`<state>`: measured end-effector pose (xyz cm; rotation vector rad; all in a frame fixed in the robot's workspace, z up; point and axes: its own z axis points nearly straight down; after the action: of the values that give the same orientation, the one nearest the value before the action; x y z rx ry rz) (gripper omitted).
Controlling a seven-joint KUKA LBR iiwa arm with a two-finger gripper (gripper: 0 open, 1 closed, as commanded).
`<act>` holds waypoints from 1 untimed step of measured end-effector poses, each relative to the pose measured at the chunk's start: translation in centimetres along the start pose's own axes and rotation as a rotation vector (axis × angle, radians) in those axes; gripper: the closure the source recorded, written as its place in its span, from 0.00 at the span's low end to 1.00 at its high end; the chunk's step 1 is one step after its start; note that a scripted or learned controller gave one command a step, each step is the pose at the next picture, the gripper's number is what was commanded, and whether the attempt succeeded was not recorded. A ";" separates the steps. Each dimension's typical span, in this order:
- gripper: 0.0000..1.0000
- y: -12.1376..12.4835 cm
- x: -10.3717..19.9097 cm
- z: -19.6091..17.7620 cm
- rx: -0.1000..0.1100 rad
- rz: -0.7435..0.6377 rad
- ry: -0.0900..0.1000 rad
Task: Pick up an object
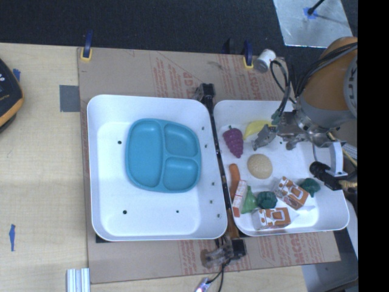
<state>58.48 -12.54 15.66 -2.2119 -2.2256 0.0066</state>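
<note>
Two white bins: the left bin (103, 163) holds a blue divided plate (163, 154); the right bin (331, 215) holds toy food, including a tan bun (260, 165), below my gripper (265, 137), fingers' spread unclear.

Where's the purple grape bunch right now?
The purple grape bunch lies in the right bin, near its left wall toward the far end, beside the yellow toy and above the orange carrot-like piece.

Glossy white plastic bins (103, 163) – matt blue plastic tray (163, 155) – brown cardboard sheet (176, 75) beneath
</note>
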 end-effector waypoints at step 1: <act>0.00 7.1 -4.1 6.5 -0.001 0.002 0.001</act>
<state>65.55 -16.63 9.09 -2.2144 -2.2230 0.0037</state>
